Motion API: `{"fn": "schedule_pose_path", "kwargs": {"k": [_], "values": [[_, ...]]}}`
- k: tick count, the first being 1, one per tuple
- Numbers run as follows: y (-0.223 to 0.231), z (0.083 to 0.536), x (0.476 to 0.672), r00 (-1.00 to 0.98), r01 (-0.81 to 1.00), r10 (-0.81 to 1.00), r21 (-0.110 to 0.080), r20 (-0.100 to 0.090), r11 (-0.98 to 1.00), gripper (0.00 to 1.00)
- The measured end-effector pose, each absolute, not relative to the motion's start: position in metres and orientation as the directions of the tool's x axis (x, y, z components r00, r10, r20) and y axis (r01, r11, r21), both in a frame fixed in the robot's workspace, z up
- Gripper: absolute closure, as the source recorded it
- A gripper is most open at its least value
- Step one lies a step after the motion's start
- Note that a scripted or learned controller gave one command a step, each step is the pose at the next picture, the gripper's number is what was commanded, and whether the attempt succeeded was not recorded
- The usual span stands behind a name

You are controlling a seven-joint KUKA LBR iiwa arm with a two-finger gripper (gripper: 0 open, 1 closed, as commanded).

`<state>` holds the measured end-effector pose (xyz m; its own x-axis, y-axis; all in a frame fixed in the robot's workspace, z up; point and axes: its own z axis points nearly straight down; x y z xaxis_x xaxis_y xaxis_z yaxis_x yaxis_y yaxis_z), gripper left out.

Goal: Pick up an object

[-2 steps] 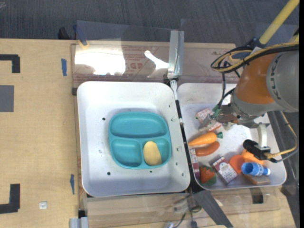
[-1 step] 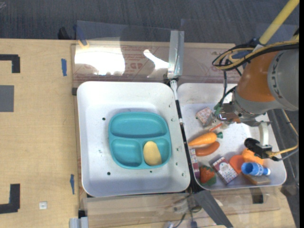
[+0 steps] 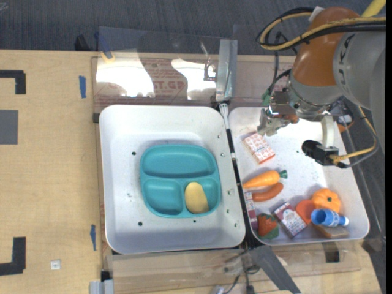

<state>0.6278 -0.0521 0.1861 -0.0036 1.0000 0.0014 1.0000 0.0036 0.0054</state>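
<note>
Nearest in the right bin [image 3: 357, 225] lie a blue bottle [image 3: 328, 218], a small pumpkin [image 3: 326, 198], a little carton [image 3: 289, 218] and a red piece [image 3: 267, 225]. Beyond them a carrot [image 3: 264, 179] rests against a red sausage [image 3: 267, 192]. In the left bin [image 3: 116, 164] a teal tray [image 3: 171, 164] holds a yellow potato [image 3: 196, 197]. Farther back, the gripper [image 3: 269, 125] hangs just above a checked packet [image 3: 258, 147]; how wide it stands I cannot tell.
</note>
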Motion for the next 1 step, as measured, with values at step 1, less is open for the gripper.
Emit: {"fn": "schedule_pose_path", "kwargs": {"k": [1], "values": [[-0.0547,0.1811,0.6252,0.001,1.0,1.0,-0.005,0.0,-0.001,0.0]]}}
